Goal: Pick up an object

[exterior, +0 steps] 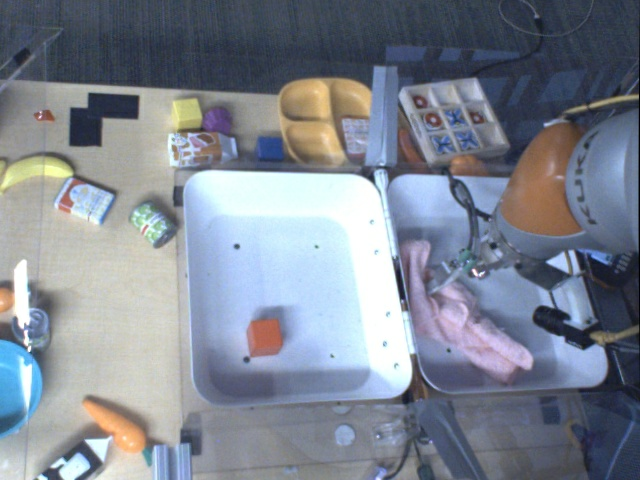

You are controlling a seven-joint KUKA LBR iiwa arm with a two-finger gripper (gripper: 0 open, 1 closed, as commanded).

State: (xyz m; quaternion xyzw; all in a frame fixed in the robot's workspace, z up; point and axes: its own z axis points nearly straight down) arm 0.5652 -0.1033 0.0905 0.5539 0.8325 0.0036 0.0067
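- Grey arm (590, 188) with orange band reaching in from the right, wrist low over the right bin (560, 368).
- Left bin (300, 208) beside it, holding a small orange block (265, 337) near its front-left part.
- Pink cloth (455, 318) lying crumpled along the left side of the right bin, running toward the front; likely the thing to pick, judging by where the tool sits.
- Tool (470, 265) just over or touching the cloth's upper folds; too small and cluttered to tell whether spread, pressed together or pinching fabric.
- Yellow divided dish (315, 118) behind the left bin; tic-tac-toe board (455, 118) with red and blue marks behind the right bin.
- Banana (35, 171), small carton (85, 200), green can (153, 223), carrot (115, 423) spread over the surface (100, 308) to the left, well apart from the tool.
- Risks, as a judgement: only a thin fold caught, so cloth slipping out on the lift; cloth snagging on the bin wall it lies against; fingertips pressing into the bin floor through soft fabric; long cloth trailing and dragging over the rim.
- Writing: printed packaging on the carton and on the box (203, 148) behind the left bin, too small to read; no brand legible.
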